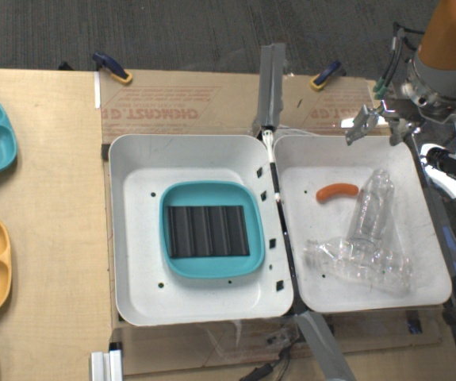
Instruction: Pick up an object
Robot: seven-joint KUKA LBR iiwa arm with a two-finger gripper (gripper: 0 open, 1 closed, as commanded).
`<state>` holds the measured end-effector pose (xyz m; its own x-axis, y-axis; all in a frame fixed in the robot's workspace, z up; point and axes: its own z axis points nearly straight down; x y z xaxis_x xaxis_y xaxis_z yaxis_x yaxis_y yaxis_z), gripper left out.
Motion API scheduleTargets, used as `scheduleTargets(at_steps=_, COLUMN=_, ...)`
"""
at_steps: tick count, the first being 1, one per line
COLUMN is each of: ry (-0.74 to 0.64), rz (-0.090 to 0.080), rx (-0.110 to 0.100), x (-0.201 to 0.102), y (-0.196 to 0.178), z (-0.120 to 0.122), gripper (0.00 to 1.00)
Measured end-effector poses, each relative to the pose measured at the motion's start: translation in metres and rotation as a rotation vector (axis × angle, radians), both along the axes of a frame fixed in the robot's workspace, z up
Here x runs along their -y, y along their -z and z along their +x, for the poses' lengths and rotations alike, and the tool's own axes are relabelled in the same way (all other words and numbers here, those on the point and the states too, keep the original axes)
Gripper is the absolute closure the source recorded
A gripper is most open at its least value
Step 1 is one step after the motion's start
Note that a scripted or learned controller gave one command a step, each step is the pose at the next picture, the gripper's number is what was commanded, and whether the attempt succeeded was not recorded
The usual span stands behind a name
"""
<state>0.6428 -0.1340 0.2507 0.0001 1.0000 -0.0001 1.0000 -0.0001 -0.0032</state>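
So we've got the right-hand shallow white bin (pixel 426 213) holding a small orange sausage-shaped piece (pixel 337 191) up around 10 o'clock from the bin's middle, plus two crumpled clear plastic bottles (pixel 366 240), one standing along the middle and one lying across the 6 o'clock side. The left-hand white bin (pixel 132 213) just has a teal tray with a dark ribbed insert (pixel 210 230) sitting in it.

The pincer (pixel 382 121) hangs over the right bin's far rim at about 1 o'clock, carrying nothing, and its fingers look spread apart, though it's small and a bit blurry there.

What could go wrong, we reckon: the bottles are see-through and squashy, so a grab might slip or crush. The orange piece lies flat and low, so the fingers could scrape the bin floor or nudge it away. It's also just beside the upright bottle.
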Motion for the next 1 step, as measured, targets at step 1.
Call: scheduleTargets(at_steps=1, ry=0.000, rz=0.000, rx=0.000, x=0.0139, y=0.1374, z=-0.0362, gripper=0.00)
